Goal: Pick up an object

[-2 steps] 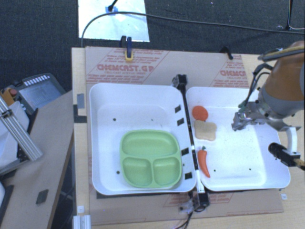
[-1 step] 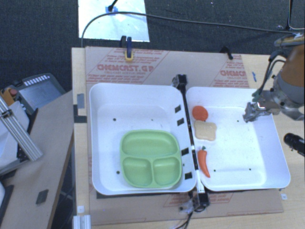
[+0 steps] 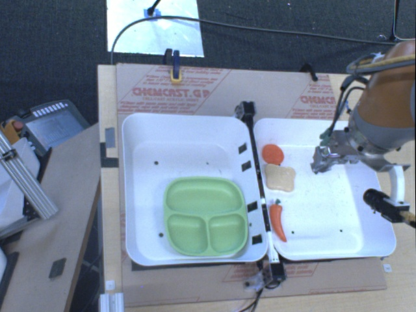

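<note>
In the left bin (image 3: 140, 174) you had a green three-compartment plate (image 3: 205, 215) lying toward the near side. Along the right bin's (image 3: 338, 239) left edge lay an orange-red round piece (image 3: 273, 153), a pale bread-like slice (image 3: 280, 177) just below it, and a carrot (image 3: 277, 220) nearest you. The gripper (image 3: 320, 161) hung right of the slice, apart from it; you couldn't tell its opening.
</note>
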You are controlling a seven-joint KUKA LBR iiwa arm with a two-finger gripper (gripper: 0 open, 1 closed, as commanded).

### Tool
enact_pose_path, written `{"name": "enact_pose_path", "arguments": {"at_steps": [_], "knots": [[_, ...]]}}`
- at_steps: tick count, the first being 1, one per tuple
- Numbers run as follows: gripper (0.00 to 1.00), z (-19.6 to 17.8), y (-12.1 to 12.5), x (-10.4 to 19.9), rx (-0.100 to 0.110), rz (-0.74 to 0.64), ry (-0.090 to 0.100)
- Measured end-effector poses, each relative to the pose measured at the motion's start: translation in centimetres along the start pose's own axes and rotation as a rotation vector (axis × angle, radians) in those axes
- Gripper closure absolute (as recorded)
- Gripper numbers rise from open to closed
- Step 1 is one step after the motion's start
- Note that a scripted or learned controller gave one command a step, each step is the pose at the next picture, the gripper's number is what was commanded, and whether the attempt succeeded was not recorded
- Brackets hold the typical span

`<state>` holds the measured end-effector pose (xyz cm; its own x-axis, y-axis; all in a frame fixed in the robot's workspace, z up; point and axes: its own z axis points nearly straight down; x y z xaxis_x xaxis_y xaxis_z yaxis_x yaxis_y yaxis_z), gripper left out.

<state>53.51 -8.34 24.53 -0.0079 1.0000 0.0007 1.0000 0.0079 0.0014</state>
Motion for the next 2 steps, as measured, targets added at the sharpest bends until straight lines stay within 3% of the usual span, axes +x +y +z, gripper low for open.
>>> {"name": "enact_pose_path", "arguments": {"at_steps": [2], "knots": [[1.00,-0.4,-0.4,10.5,0.000,-0.003,0.002]]}}
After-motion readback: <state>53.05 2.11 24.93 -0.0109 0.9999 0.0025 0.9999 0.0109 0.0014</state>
